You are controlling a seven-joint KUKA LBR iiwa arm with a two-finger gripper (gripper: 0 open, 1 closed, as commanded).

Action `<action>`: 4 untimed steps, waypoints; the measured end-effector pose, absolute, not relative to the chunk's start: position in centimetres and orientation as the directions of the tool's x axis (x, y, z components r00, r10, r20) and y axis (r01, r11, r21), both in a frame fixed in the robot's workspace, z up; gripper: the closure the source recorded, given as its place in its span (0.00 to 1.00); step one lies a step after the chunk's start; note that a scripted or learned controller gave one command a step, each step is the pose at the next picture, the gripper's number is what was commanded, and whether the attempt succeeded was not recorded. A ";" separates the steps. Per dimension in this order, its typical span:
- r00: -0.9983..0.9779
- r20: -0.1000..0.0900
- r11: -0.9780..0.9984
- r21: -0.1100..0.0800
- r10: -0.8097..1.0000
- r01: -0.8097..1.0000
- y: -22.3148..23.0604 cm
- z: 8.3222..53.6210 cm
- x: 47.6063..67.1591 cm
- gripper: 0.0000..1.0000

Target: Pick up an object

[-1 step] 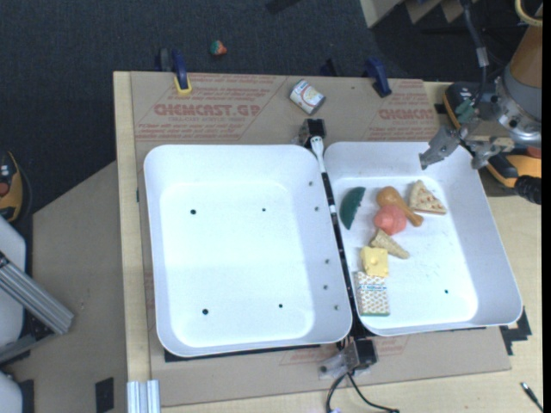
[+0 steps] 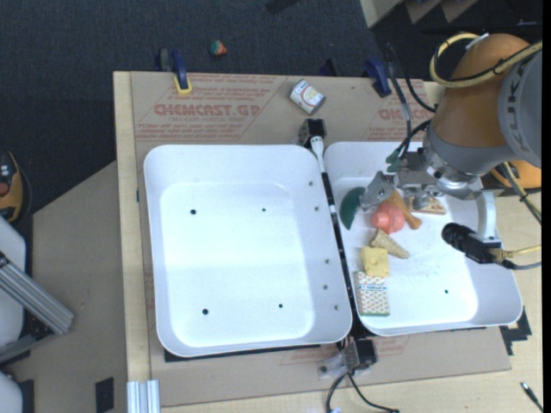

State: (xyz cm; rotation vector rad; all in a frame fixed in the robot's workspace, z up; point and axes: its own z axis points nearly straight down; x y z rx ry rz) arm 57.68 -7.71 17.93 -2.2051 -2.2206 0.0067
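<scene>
My gripper (image 2: 401,193) hangs over the back of the right bin (image 2: 456,304), its fingers apart and nothing between them. Just below it lies a red-pink round object (image 2: 389,218), with an orange piece (image 2: 414,222) beside it. A dark green object (image 2: 350,205) rests against the bin's left wall. Toward the front lie a tan wedge (image 2: 395,247), a yellow block (image 2: 375,262) and a small patterned box (image 2: 373,298).
The left bin (image 2: 172,256) sits beside the right one, split from it by a black divider (image 2: 331,222). A small white box (image 2: 306,96) lies on the board behind the bins. A black cylinder (image 2: 466,241) on the arm juts over the right bin.
</scene>
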 end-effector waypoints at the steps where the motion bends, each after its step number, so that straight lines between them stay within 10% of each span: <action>1: 0.004 0.002 -0.004 -0.009 1.000 1.000 -10.5 7.9 56.2 0.00; 2: -0.006 -0.001 0.006 0.022 1.000 1.000 -6.6 25.8 59.3 0.00; 4: -0.006 0.003 0.006 -0.005 1.000 1.000 5.8 23.1 55.9 0.00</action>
